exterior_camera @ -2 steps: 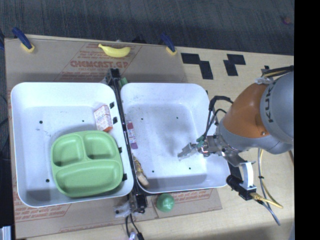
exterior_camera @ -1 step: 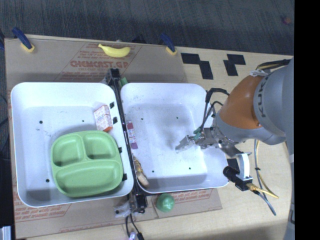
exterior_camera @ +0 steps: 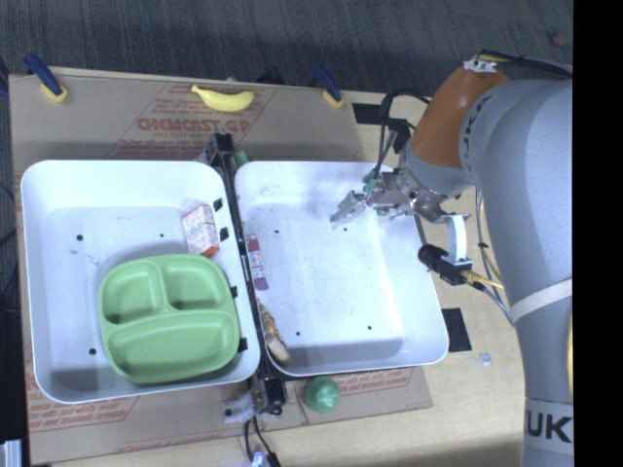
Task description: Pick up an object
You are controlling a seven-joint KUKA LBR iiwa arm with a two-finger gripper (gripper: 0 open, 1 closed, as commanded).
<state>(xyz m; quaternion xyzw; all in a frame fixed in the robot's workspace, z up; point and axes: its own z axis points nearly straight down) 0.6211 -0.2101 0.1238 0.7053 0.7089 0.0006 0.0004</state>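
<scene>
Currently our pincer (exterior_camera: 343, 212) hovers over the right bin (exterior_camera: 321, 300), holding nothing; we cannot tell its opening. Next, we judge, it must reach an object, perhaps the green tray (exterior_camera: 170, 314).

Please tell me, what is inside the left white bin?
Inside the left white bin lie a green divided tray and, beside its far edge, a small orange and white carton. Whatever might lie under the tray is covered and cannot be seen.
</scene>
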